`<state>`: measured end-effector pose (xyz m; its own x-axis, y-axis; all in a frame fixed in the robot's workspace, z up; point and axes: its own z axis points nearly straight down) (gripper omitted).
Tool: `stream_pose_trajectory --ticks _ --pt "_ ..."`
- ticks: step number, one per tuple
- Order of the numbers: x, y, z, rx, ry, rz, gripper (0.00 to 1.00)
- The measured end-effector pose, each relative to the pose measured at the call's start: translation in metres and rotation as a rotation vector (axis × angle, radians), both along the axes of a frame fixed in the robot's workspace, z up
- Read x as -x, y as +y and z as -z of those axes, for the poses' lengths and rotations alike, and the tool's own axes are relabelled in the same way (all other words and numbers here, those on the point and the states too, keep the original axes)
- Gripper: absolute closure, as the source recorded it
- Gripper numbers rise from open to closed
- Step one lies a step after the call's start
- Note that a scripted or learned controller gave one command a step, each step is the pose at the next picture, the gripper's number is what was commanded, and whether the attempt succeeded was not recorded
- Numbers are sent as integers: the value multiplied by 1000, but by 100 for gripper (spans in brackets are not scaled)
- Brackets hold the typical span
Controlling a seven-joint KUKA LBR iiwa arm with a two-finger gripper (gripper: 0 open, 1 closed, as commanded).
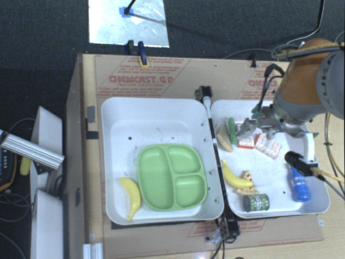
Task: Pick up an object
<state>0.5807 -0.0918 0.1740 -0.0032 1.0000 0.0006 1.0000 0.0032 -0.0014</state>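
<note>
My gripper (256, 130) hangs over the upper middle of the right bin (318, 198), open, with nothing between its fingers. Right under it lie a red-and-white packet (247, 142) and a second one (268, 147). To their left are a green stick-shaped item (232, 129) and a beige piece (223, 141). Nearer the front of this bin lie a banana (236, 178), a small pizza slice (247, 175), a green can (255, 202) and a blue bottle (298, 188).
The left bin (116, 144) holds a green divided plate (172, 177) and a second banana (131, 197) at its front left. The rims of the two bins meet in a ridge (214, 155). The arm's grey and orange body covers the right bin's far right corner.
</note>
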Motion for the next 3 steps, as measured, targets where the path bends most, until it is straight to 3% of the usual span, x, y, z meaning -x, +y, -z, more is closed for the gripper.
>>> stream_pose_trajectory --ticks 1,2,3 --pt "52 2 89 1 -2 2 0" --pt "-61 2 89 1 -4 0 0" --pt "-88 -23 89 1 0 0 0"
